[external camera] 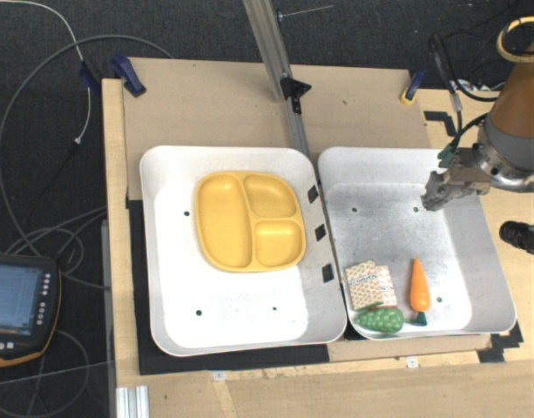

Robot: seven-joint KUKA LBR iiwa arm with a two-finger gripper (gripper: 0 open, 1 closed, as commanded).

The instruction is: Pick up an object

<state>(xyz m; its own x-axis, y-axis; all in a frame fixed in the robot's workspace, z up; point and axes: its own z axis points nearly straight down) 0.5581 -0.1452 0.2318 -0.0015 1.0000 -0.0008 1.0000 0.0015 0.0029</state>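
The bench (249, 94) carries two shallow white bins set side by side, presumably so that things can be moved from one to the other; the left bin (175, 320) holds a yellow divided tray (249, 219) lying flat near its middle, its three compartments bare; the right bin (380, 190) has its contents gathered along the near edge, leaving the far half free for the arm to come in. The arm (515, 120) reaches in from the right, and its gripper (436, 194) hangs over the upper right part of that bin, well apart from the objects; whether it is wide or narrow cannot be told at this angle, and nothing is seen in it. The likely targets lie close together: a patterned packet (371, 285); a green vegetable (379, 321) just below it; a carrot (419, 286) beside them, pointing away from the near rim.
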